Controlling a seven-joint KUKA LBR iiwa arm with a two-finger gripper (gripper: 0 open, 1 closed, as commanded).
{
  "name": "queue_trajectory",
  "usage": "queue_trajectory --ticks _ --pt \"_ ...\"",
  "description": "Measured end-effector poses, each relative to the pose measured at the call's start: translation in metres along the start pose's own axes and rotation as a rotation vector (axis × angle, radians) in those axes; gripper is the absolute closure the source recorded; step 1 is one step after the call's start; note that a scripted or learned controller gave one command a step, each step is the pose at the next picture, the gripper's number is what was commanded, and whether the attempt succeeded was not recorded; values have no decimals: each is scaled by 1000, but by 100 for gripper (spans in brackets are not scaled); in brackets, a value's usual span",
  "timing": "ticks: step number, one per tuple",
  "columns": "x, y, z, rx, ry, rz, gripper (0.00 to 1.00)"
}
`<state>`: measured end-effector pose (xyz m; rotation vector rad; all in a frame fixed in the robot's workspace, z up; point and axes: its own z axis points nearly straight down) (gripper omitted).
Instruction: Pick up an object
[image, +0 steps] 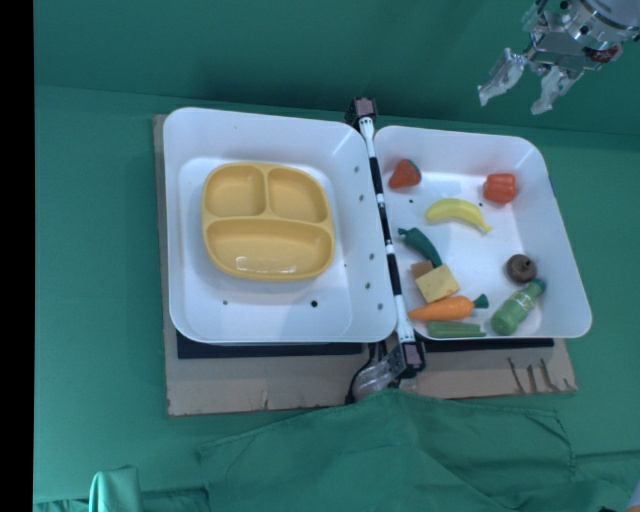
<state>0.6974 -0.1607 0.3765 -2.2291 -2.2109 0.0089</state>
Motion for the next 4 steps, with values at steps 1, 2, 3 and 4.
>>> queue_trajectory --ticks 1,2,3,4 --pt "3 1 -6 -9 -1 -4 0" --pt "3 1 -6 -9 -1 -4 0" --pt "3 1 -6 -9 -1 -4 0" --pt "-28 3 57 -3 0 -2 0"
